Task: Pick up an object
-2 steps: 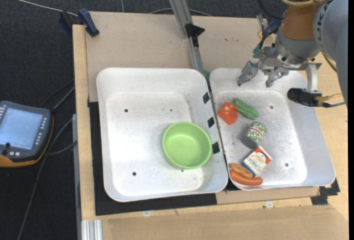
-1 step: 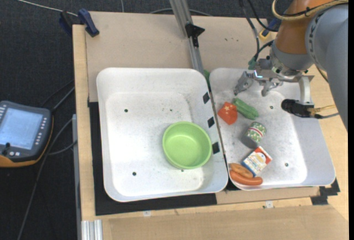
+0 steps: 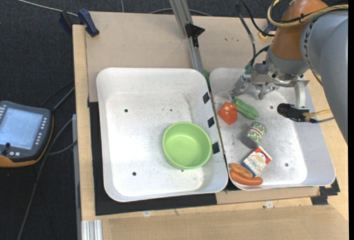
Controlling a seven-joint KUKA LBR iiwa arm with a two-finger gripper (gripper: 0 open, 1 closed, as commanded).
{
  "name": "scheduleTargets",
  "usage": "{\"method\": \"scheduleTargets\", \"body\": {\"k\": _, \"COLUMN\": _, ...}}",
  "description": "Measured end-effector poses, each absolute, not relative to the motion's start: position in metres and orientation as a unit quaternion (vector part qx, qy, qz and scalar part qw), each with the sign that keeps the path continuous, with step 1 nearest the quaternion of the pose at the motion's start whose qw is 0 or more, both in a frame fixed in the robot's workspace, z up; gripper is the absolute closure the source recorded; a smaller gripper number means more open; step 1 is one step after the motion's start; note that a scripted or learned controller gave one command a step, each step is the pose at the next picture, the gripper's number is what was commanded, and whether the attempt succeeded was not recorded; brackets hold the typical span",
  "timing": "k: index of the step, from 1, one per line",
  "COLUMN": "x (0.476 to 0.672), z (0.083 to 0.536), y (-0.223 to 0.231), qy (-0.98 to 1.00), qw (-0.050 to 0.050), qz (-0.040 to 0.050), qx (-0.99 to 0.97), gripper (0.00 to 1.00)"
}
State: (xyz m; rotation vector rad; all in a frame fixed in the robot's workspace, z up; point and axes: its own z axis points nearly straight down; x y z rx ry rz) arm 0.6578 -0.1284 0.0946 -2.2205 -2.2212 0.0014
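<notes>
Reaching in from the right, the arm [image 3: 310, 29] hangs over the far end of the right bin [image 3: 293, 175]. Tool [image 3: 255, 87] sits low at that bin's back left corner, metal parts splayed; whether it is open or closed cannot be told, and nothing is seen in its grip.

Right bin contents:
- green pickle [image 3: 245, 108], lying at a slant just in front of the tool, apart from it as far as can be judged
- red strawberry [image 3: 227, 113], touching the pickle's left end, near the divider
- small can [image 3: 254, 134], mid-bin
- carton [image 3: 257, 161], in front of the can
- hot dog [image 3: 244, 175], at the near left corner

Left bin [image 3: 121, 100] holds a green bowl [image 3: 187, 145], upright, near its right wall.

Both bins rest on the desk [image 3: 138, 40]. A pendant [image 3: 22, 132] lies on the floor to the left.
</notes>
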Motion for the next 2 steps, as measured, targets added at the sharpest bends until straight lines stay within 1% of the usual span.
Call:
{"method": "scheduleTargets", "body": {"k": 1, "x": 0.659, "z": 0.107, "y": -0.128, "qy": -0.707, "qw": -0.001, "qz": -0.0008, "qx": -0.707, "gripper": 1.0}}
{"method": "scheduleTargets", "body": {"k": 2, "x": 0.666, "z": 0.16, "y": -0.12, "qy": -0.707, "qw": -0.002, "qz": -0.0018, "qx": -0.707, "gripper": 1.0}}
